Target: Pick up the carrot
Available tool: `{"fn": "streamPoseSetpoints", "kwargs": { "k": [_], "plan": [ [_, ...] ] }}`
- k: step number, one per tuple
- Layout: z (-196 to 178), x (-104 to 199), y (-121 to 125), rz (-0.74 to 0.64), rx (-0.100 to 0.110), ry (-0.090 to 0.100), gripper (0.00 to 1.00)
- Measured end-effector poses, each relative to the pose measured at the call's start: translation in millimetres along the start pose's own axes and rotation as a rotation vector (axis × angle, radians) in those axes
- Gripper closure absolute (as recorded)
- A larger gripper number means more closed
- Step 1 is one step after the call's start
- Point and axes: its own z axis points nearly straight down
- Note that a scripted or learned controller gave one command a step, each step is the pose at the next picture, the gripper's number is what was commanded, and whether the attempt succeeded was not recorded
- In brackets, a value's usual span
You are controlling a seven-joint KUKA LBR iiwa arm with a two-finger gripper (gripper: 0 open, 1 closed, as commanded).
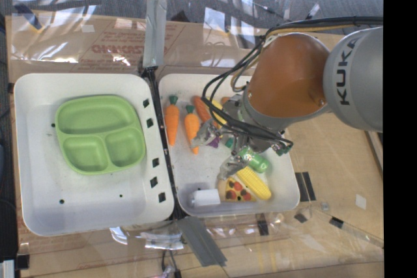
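Grey arm [306,75] fills the upper right bin [287,195], hiding most of the jaws [236,154]; can't tell if they're open or shut. Carrots: one [171,124] well left of the jaws, another [191,129] just left, a third [202,109] up-left, partly under cables. Corn [253,183] and pizza slice [236,191] sit just below the jaws. Risk: jaws hang over clutter, could nip the green toy [253,159] or corn instead. Green plate [100,133] far left, no concern.

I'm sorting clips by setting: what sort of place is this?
Probably a robot lab's test bench: a KUKA arm reaches over two white bins, one with toy carrots, beside a taped cardboard sheet.
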Motion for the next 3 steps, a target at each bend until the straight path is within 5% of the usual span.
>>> {"fn": "streamPoseSetpoints", "kwargs": {
  "k": [1,2,3],
  "plan": [
    [101.3,-32.3,-63.2,-0.217,-0.001,0.0,0.0],
    [100.9,-40.8,-32.6,-0.303,-0.004,0.002,0.0],
    [90.7,-42.7,-31.6,-0.307,-0.004,0.0,1.0]
  ]
}}
